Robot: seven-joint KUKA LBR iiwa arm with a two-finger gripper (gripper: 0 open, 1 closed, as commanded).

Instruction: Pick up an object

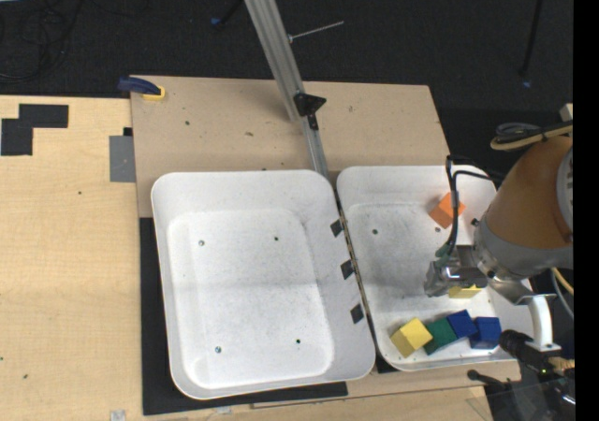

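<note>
Gripper (pixel 447 277) sits low in the right bin (pixel 393 223) — open or closed, cannot tell — with an orange block (pixel 445 210) just beyond it.

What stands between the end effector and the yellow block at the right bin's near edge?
Nothing visible: only bare floor of the right bin separates the end effector from the yellow block.

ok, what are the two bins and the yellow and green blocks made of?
Left bin and right bin: probably thin moulded plastic, matte white, faintly speckled, with rounded corners. Yellow block and green block: opaque, flat colour, no glare; foam, plastic or painted wood, can't tell.
</note>
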